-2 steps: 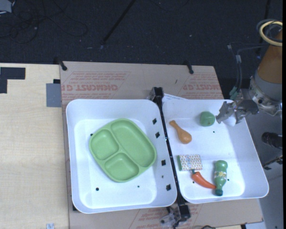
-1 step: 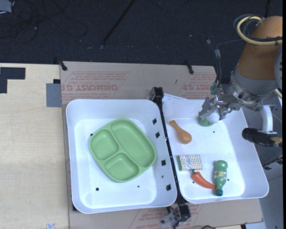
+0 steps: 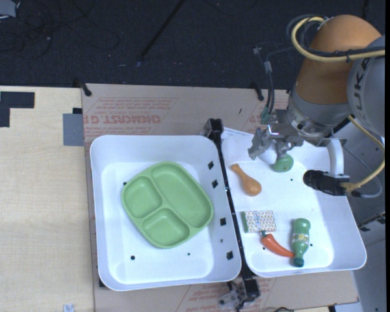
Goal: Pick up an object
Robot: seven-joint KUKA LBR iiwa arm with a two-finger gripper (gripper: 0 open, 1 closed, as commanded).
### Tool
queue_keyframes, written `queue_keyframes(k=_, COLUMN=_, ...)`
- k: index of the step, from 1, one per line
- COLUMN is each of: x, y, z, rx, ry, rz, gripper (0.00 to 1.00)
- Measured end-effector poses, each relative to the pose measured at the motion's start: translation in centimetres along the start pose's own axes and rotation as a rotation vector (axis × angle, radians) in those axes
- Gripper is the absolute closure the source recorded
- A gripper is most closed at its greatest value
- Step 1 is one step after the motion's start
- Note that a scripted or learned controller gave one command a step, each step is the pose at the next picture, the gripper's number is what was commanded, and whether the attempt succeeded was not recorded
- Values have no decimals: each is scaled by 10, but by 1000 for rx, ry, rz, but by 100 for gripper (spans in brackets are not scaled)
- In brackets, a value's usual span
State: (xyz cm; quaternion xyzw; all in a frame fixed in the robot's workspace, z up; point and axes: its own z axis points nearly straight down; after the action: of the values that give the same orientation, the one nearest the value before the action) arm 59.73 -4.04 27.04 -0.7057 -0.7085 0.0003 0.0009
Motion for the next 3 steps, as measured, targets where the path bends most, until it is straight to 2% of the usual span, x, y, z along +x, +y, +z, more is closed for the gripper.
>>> queue_keyframes(k=1, x=46, y=1, z=14, rx=3, ry=0, rz=1, gripper=100)
queue_keyframes(k=3, x=148, y=25, z=43, rx=1, ry=-1, rz=1, gripper=100)
